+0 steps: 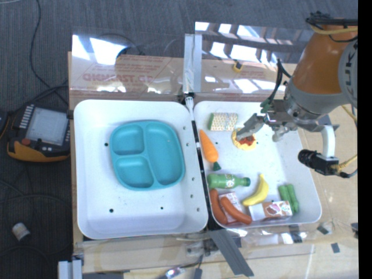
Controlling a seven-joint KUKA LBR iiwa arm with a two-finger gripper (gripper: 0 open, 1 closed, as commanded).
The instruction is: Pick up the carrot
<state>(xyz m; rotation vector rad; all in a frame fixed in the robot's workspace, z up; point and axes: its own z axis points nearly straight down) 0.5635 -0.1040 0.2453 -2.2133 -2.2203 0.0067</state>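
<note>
Lying carrot (208, 146): at the right bin's (302, 173) left wall, tip far.
Gripper (251, 129): fingers slightly parted, hovering above a yellow-red toy (246, 142), apart from the carrot.
Room: bare floor between carrot and toy; green bottle (228, 181) just nearer.

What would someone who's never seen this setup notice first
Probably the blue divided plate, alone in the left bin, against the jumble of toy food in the right bin. There the orange carrot lies along the left wall, with a green bottle and a banana nearer the front. The gripper hangs over a yellow and red toy toward the back.
</note>
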